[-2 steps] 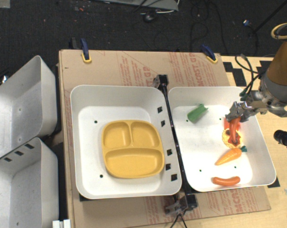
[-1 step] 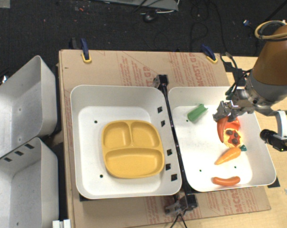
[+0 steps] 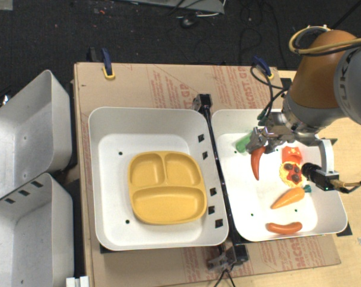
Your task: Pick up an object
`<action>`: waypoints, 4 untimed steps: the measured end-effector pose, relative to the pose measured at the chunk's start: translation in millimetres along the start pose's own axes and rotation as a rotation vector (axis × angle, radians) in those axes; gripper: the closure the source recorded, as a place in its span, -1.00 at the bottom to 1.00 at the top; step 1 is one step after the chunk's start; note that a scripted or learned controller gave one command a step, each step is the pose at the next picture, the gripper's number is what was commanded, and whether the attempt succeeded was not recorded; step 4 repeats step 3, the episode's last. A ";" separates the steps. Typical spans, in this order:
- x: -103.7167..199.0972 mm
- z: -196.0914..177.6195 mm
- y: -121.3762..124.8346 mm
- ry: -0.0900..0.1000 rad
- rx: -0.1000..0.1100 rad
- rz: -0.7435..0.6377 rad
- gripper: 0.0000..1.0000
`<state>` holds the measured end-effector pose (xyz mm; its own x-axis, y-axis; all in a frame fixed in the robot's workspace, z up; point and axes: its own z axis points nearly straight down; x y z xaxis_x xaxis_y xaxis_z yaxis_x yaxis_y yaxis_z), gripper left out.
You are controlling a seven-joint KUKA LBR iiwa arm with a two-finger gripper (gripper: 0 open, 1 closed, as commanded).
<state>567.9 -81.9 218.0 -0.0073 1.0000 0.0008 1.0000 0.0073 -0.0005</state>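
While the sausage (image 3: 283, 226) and carrot (image 3: 287, 197) lie nearest in the right bin (image 3: 240, 220), the hand (image 3: 259, 143) sits farther back over the red chili pepper (image 3: 256, 162). Whether it grips the pepper I cannot tell. Lifting should go straight and slow, clear of the bin's rim.

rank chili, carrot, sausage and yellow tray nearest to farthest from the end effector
From the end effector:
1. chili, just below it in the right bin
2. carrot, lower right
3. sausage, near that bin's front edge
4. yellow tray, in the left bin
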 end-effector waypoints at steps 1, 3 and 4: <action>61.4 1.8 -5.3 0.001 0.001 -0.001 1.00; 154.8 -8.2 6.5 0.000 -0.003 -0.001 1.00; 154.8 -8.2 6.5 0.000 -0.003 -0.001 1.00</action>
